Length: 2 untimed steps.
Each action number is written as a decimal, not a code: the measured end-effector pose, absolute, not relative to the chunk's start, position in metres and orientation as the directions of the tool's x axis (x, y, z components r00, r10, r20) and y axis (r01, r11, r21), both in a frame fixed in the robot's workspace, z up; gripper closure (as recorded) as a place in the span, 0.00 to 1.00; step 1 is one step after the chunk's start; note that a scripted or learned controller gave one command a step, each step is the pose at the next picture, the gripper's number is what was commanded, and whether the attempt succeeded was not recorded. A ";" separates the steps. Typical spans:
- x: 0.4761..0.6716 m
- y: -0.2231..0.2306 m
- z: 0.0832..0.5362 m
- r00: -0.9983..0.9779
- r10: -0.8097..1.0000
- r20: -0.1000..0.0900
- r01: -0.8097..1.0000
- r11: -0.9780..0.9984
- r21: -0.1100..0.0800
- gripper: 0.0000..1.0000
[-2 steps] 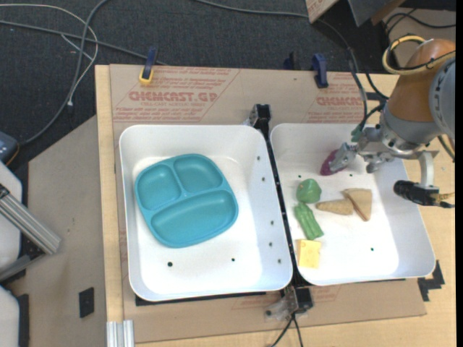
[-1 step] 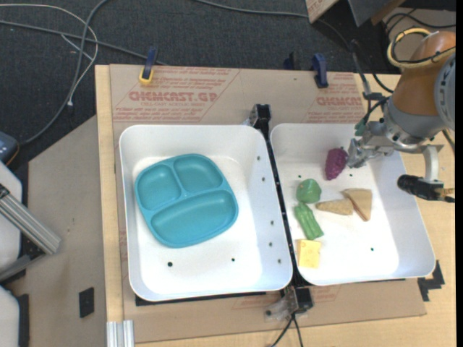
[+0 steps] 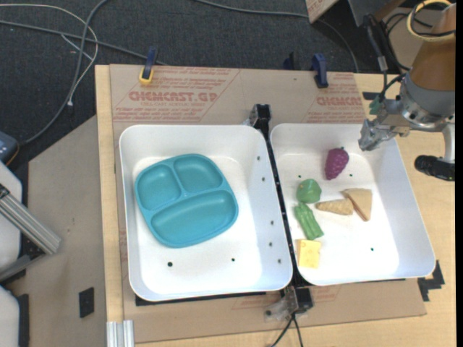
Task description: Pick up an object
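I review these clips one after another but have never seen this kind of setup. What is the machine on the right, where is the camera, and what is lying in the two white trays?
The single camera is fixed above the bench and looks down at a slant. The grey machine with the orange band is a robot arm reaching in from the right; its gripper hangs over the far right corner of the right bin, with nothing visibly held. That bin holds toy food: a purple grape bunch, a round green piece, a long green piece, a yellow cheese block, a tan wedge and a pale cone. The left bin holds a teal divided plate.
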<state>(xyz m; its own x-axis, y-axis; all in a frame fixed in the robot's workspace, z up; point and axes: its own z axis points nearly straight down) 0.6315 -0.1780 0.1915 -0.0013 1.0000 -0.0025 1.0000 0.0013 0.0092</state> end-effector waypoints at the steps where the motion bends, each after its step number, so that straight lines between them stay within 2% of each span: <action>1: 0.633 -0.178 0.220 -0.001 1.000 -0.001 1.000 0.001 0.006 1.00; 2: 0.611 -0.128 0.212 -0.005 1.000 0.003 1.000 0.005 -0.003 1.00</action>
